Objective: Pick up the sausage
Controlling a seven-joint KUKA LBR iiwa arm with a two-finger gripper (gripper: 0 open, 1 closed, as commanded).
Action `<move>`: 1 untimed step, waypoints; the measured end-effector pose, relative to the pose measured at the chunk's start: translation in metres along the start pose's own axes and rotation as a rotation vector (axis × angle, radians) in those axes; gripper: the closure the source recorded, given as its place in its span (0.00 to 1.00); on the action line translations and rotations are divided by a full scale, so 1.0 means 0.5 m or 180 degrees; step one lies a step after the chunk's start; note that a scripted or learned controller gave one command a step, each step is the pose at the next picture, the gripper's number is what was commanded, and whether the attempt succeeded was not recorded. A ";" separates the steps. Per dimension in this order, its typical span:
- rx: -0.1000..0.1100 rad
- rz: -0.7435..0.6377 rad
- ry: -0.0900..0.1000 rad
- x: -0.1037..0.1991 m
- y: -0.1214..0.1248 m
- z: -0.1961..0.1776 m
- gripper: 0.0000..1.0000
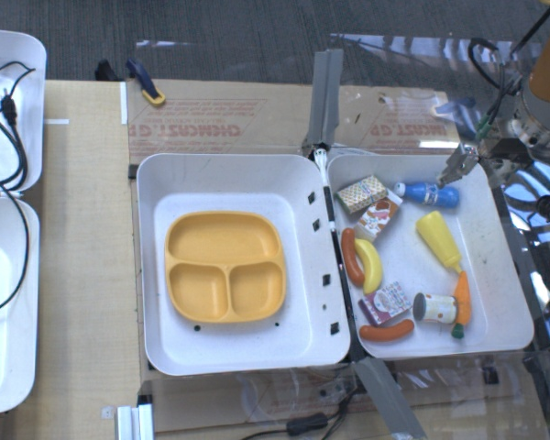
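Note:
A red-orange sausage [386, 331] lies flat along the front wall of the right bin [495, 246]. A second, curved red sausage [350, 257] rests against that bin's left wall, touching a yellow banana [370, 264]. My gripper [457, 165] hovers over the bin's back right part, just above and to the right of a blue bottle [428, 193]. It is far from both sausages, and nothing is seen in its grasp.
The right bin also holds a yellow squeeze bottle [439, 240], a carrot [462, 302], a small can [434, 308], a checkered box [362, 193], a carton [379, 216] and a packet [386, 302]. In the left bin [156, 246] sits a yellow divided plate [225, 266].

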State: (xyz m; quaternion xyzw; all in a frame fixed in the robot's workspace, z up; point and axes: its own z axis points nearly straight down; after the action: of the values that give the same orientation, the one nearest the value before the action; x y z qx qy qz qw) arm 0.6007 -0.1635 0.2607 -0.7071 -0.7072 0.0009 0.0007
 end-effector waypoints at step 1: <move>-0.0008 -0.0823 -0.0006 -0.022 0.014 -0.021 0.00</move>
State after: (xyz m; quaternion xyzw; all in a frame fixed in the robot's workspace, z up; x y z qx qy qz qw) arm 0.6078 -0.1744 0.2714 -0.6100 -0.7924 0.0005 -0.0008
